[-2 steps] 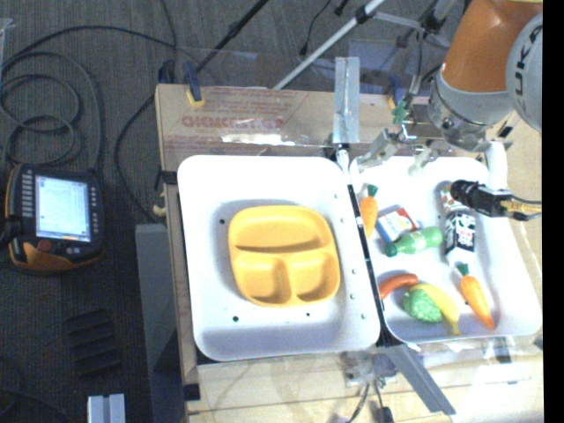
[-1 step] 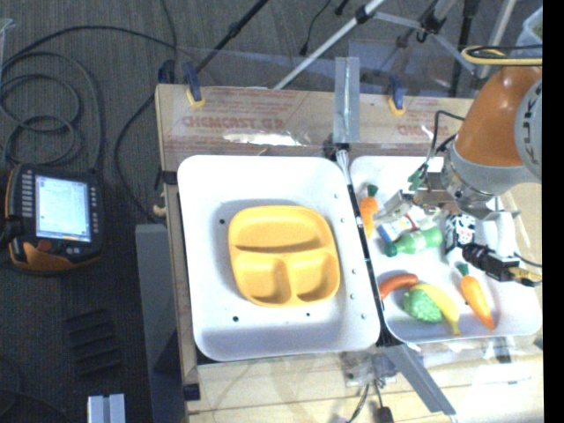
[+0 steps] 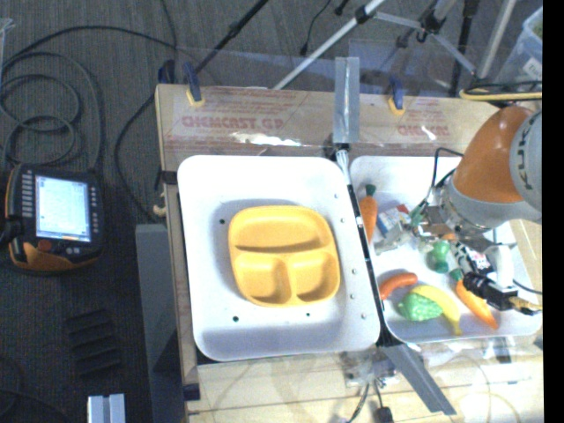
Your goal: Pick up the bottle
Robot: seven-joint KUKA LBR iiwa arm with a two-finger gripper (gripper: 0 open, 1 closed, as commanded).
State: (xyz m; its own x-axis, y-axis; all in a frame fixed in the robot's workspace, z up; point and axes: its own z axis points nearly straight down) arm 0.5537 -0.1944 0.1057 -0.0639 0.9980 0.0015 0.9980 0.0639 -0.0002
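Two shallow white bins sit side by side on the surface: the left white bin [image 3: 203,324] holds a yellow plastic divided tray [image 3: 284,254], and the right white bin [image 3: 398,170] holds small toy foods, among them an orange plastic carrot [image 3: 368,214]. The grey arm's pincer [image 3: 421,226] hangs low over that clutter. I cannot tell which item is the bottle.
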